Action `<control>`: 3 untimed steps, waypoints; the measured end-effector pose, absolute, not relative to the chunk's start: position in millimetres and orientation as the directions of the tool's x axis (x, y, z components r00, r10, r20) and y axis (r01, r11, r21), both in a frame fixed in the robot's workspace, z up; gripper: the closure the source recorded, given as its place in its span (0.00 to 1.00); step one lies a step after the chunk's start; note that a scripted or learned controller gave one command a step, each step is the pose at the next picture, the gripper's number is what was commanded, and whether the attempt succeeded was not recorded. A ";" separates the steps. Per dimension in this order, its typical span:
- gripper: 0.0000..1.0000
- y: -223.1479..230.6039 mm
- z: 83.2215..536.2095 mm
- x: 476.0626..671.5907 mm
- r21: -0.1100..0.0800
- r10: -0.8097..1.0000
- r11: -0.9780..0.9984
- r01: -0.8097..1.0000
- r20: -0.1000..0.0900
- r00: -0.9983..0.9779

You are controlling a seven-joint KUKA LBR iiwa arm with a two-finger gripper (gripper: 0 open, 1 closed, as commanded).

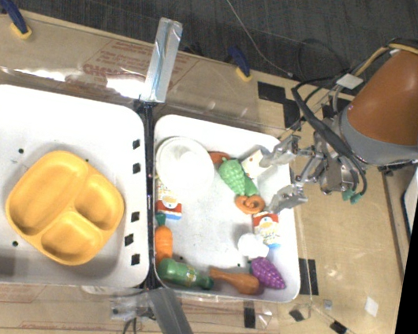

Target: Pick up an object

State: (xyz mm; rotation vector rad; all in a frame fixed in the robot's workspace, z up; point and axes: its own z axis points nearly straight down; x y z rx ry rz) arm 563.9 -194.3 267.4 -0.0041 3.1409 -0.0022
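My gripper (281, 177) hangs over the right rim of the right bin (204, 237), its two fingers spread open with nothing between them. Just left of it lie a cream block (252, 161), a green bumpy vegetable (232, 176) and a brown pretzel (249, 204). Below the lower finger stands a small red-and-white bottle (266, 227). Purple grapes (269, 273), a brown drumstick (234, 280), a green vegetable (178, 274), a carrot (163, 240) and a small can (170, 208) line the bin's lower and left sides. A white bowl (185, 164) sits at the upper left.
The left bin (0, 125) holds a yellow divided plate (66, 206). A metal divider (162, 58) stands between the bins at the back. Cables and the arm's orange band (395, 87) hang at the upper right.
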 end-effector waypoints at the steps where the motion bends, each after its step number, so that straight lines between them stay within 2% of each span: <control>1: 0.00 -208.1 95.6 555.5 0.001 0.096 0.995 0.096 0.005 -0.995; 2: 1.00 -206.7 110.4 560.0 -0.001 0.087 0.996 0.087 -0.006 -0.996; 3: 0.00 -206.1 110.2 560.0 -0.001 0.086 0.996 0.086 -0.005 -0.996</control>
